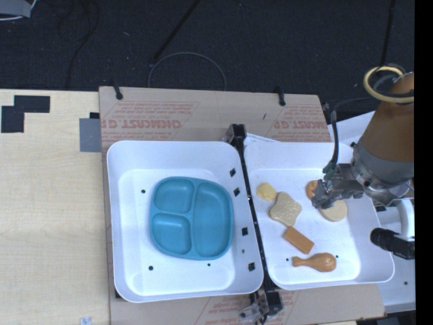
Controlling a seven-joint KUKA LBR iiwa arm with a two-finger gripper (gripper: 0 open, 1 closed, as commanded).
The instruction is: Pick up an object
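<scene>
The end effector [329,196] sits low in the right bin [379,266], near its right edge, over a round tan piece [335,212] and beside an orange one [312,189]. Whether it is open cannot be determined. Judged a grasp attempt, since both pieces lie directly beneath.

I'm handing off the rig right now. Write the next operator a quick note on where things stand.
Gripper: low in the right bin, over a round tan piece and an orange piece; open or shut unclear, nothing seen held.
Other right bin items: yellow piece, beige slice, orange block, drumstick-shaped toy.
Left bin: blue divided plate.
Done: approach only.
Left: grasp and lift an object.
</scene>
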